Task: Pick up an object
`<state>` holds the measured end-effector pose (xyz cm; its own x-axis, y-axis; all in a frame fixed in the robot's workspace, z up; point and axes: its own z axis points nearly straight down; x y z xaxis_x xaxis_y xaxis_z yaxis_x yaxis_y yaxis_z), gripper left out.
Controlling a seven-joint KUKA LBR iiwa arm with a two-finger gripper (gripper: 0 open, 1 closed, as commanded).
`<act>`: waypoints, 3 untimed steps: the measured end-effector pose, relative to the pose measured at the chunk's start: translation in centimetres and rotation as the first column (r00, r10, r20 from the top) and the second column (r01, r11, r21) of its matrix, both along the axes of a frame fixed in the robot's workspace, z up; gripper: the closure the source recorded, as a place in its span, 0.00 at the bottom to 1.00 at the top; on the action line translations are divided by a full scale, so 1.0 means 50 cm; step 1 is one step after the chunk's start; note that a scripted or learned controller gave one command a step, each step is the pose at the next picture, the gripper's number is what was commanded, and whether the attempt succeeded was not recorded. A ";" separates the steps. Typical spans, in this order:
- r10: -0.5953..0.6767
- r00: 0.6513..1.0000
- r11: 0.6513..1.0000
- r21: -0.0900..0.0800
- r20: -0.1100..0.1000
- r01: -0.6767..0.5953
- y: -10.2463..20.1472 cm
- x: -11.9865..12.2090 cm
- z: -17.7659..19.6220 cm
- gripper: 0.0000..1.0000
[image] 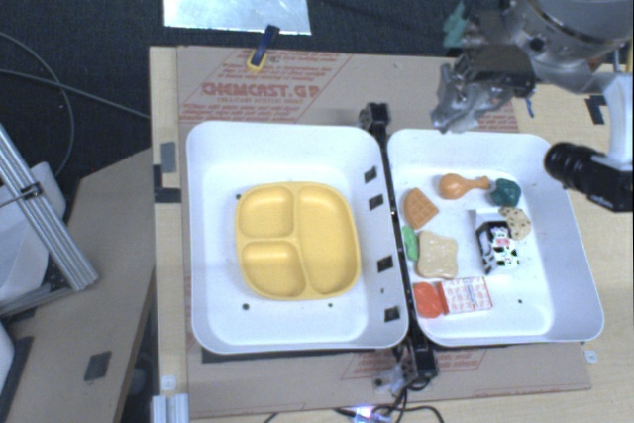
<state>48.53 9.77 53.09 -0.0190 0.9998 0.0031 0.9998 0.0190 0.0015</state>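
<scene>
Camera view: gripper [458, 114] above right bin [565, 312], apart from drumstick toy [464, 184].

The bench [129, 213] is tan, and a brown cardboard sheet [287, 79] with red printing lies flat on it. On the cardboard sit 2 shallow white bins side by side, touching along a black clipped seam: the left bin [213, 243] and the right bin [555, 302]. A small yellow and blue object [263, 48] rests at the cardboard's far edge.
</scene>
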 end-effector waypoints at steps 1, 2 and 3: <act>-0.023 1.000 1.000 -0.006 -0.003 0.023 -0.115 0.221 -0.203 1.00; -0.001 1.000 1.000 0.001 -0.005 0.001 0.162 0.111 -0.253 1.00; -0.027 1.000 1.000 -0.008 -0.016 0.026 -0.016 0.053 -0.556 1.00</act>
<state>51.19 8.95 25.28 0.0074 1.0000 -0.0048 0.9999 -0.0075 -0.0146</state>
